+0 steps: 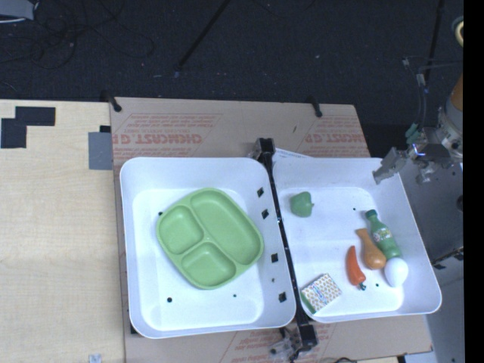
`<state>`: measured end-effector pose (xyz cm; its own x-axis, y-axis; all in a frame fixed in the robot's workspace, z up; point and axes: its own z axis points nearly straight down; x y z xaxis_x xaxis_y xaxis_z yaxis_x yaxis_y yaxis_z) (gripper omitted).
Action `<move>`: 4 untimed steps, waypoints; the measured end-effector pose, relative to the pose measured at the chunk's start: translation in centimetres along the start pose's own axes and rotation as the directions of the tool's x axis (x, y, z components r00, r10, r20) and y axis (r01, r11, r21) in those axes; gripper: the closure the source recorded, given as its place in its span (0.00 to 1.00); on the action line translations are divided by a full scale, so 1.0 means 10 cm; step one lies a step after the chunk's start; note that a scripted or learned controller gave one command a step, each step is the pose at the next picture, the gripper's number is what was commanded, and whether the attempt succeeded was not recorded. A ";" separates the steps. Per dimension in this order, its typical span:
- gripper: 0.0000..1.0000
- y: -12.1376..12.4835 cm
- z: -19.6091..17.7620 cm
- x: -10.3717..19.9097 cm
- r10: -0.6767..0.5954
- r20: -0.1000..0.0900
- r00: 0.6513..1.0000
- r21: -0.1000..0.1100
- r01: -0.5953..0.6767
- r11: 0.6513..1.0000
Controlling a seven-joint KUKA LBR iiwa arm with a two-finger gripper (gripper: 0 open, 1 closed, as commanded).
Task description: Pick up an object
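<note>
From the camera above, two shallow white bins of smooth plastic are sitting side by side on a sheet of brown cardboard, which is lying on a pale wooden surface. The cardboard is carrying red printed letters, seen upside down and mirrored, so I cannot read them with certainty.

In the left bin a light green divided plate is lying flat; it has rounded corners and three compartments, and its finish is looking matte.

The right bin is holding several small things. A small green rounded object is lying alone near the upper left part. Toward the right wall, a small green bottle with a white label is lying on its side, touching an orange pear-shaped object. Just below them a narrow red-orange piece like a carrot is lying, and beside it a smooth white egg. Near the lower left corner a small flat box with a fine dotted pattern is lying tilted; its print is too small to read.

The end effector is hanging at the upper right edge of the right bin, above and apart from all the objects, the bottle being the nearest. Its fingers are too blurred; I cannot tell whether they are apart or together.
</note>
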<state>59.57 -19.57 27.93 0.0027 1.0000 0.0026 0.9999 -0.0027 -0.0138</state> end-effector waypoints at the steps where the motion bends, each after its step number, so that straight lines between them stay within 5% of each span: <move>1: 0.00 0.02 -0.08 0.00 -0.003 0.003 1.000 -0.013 0.003 1.000; 4: 0.00 -0.13 1.53 0.10 -0.002 0.000 1.000 -0.005 0.002 1.000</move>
<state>58.10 -18.51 12.68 0.0012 1.0000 0.0026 1.0000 -0.0011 -0.0090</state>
